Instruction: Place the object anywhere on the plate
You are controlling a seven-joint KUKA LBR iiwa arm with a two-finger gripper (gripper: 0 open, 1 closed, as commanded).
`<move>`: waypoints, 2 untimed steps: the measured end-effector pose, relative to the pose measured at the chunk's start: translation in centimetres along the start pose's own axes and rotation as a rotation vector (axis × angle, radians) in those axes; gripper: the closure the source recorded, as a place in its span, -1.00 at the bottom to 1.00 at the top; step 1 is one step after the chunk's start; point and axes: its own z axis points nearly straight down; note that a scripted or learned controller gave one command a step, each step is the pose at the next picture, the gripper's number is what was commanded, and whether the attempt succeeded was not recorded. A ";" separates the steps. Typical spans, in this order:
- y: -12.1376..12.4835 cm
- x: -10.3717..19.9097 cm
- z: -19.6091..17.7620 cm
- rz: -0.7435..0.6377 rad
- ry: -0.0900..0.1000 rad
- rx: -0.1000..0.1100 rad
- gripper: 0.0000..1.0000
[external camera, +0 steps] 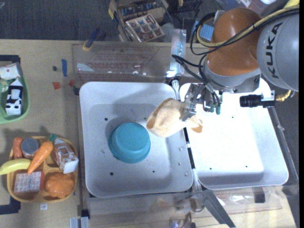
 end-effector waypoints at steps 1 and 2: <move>4.3 2.5 -1.2 -0.247 -0.001 -0.001 1.00; 8.0 6.2 -1.3 -0.252 0.000 -0.001 1.00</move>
